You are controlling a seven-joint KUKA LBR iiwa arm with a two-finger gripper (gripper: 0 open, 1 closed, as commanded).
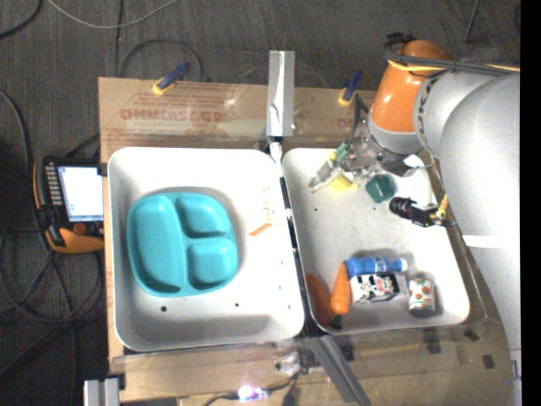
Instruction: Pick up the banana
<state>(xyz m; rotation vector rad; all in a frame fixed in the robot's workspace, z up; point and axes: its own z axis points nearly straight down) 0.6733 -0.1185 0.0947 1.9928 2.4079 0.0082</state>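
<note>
grey carpet with cables surrounds the cardboard-topped bench (169, 112). two-finger gripper (331, 174) sits over the small yellow banana (342, 183) at the right white bin's (380, 324) far edge; its grip is unclear.

Two bins sit side by side on the tabletop (169, 112). The left bin (118, 252) has a divided tray (182, 242) lying flat in the middle, with a small carrot-like scrap (259, 225) just to its right, near the wall between the bins. Over in the right bin (372, 227), the hand (338, 172) is down at the far left corner, right over the banana (342, 182). A small round cup (379, 186) sits just right of that. Along the near edge: a carrot (340, 288) on the left, then a bottle (375, 266) lying behind a carton (375, 288), and a can (421, 295) farthest right. A handheld pendant (72, 203) rests left of the bins, off the tabletop.
</note>
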